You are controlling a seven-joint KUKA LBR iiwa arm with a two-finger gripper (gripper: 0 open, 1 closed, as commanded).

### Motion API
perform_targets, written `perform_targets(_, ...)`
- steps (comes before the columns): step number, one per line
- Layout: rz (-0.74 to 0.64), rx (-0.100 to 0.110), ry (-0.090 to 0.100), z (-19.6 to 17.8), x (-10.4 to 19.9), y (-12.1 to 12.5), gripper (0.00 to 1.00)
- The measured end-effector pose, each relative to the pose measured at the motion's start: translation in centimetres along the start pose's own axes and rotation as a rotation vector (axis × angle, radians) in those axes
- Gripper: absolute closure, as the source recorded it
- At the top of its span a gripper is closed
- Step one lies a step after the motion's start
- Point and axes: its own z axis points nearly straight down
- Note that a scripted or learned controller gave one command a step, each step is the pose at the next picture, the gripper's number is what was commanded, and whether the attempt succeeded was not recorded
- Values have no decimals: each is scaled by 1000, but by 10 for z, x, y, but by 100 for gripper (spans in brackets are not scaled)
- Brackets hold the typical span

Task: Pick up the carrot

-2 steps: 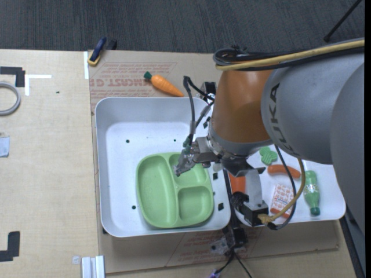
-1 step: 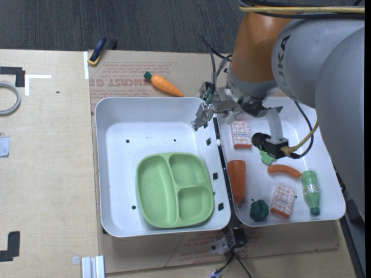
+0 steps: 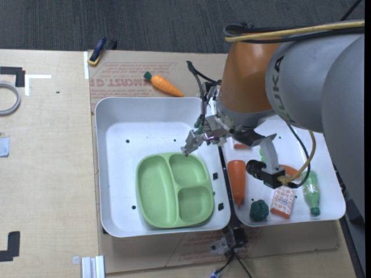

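Observation:
An orange carrot (image 3: 164,84) with a green top lies on the brown cardboard just behind the left bin's back wall, outside both bins. My gripper (image 3: 191,143) hangs low over the left bin (image 3: 116,126), at the far right corner of the green divided plate (image 3: 174,189). It is well in front of and to the right of that carrot, and I see nothing in it. A second long orange item (image 3: 236,179) lies in the right bin against the divider; it may be another carrot.
The right bin (image 3: 330,213) holds a dark green lump (image 3: 259,209), a red and white box (image 3: 283,202), a green bottle (image 3: 312,193) and a small orange piece (image 3: 288,171). The arm's bulk covers that bin's back half. A blue marker (image 3: 97,50) lies at the cardboard's far left corner.

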Motion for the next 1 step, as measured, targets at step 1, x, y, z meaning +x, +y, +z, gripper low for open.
perform_targets(1,-144,0,0,4,72,14,0)
